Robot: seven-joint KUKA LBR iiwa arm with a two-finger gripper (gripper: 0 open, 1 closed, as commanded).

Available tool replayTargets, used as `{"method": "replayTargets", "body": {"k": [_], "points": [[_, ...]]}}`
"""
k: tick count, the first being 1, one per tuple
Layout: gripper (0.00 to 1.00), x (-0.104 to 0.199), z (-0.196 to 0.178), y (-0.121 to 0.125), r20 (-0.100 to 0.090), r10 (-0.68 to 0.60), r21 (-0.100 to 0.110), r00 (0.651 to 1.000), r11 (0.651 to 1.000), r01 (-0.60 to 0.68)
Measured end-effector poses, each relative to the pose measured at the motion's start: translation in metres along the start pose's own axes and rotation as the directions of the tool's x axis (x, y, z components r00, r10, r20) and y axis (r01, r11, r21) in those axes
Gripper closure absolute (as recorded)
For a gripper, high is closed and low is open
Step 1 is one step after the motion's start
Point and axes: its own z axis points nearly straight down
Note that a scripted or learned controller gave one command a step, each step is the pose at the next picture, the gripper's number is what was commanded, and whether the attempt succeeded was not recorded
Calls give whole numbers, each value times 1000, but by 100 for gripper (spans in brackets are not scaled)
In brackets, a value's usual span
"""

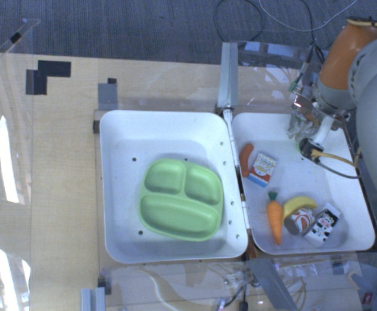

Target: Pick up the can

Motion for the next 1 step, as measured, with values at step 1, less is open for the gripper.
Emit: {"method": "replayTargets", "body": {"k": [1], "points": [[0, 0, 0, 0, 1, -1, 0, 1000, 1000, 1]]}}
